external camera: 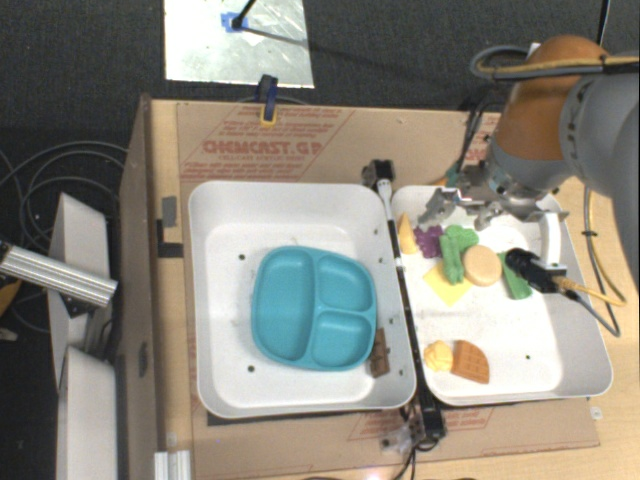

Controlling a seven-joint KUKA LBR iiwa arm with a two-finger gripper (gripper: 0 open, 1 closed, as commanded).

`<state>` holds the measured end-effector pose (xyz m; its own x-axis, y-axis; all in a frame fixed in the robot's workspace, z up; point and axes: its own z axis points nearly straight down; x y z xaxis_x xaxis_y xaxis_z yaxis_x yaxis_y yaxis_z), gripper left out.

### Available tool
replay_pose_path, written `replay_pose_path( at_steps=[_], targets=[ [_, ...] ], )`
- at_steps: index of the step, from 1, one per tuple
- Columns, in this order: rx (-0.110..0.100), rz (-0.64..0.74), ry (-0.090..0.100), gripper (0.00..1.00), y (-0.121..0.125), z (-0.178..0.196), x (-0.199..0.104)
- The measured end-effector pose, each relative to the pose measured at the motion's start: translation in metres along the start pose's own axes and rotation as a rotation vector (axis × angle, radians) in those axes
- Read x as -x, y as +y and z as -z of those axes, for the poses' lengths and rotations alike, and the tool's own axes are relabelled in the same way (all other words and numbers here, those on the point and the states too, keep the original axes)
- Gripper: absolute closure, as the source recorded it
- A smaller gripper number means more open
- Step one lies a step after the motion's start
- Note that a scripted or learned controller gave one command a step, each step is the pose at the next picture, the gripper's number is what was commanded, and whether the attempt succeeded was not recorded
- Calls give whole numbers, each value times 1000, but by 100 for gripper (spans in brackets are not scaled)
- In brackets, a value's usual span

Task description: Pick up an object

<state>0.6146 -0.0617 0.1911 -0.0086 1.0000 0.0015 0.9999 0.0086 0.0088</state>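
The arm hung over the right bin.
The gripper [468, 206] was above the toy food [462, 258]; how wide it was couldn't be told.

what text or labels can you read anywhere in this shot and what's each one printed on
"CHEMCAST GP", roughly; the last letters are blurred: large red print on the brown cardboard sheet under the two white bins.
Smaller red lines above and below that word: too blurred to read.
Red print on the cardboard's front edge: too small to read.
No readable marks on the blue tray, the toy foods or the gripper.
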Motion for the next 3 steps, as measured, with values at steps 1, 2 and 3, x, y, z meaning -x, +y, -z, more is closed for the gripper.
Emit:
replay_pose_path(
  at_steps=[1,2,3],
  targets=[
    [-11,-9,-2,0,4,-112,30],
    [-5,-4,-2,0,20,-105,24],
    [-3,-3,-2,100,21,-94,24]
  ],
)
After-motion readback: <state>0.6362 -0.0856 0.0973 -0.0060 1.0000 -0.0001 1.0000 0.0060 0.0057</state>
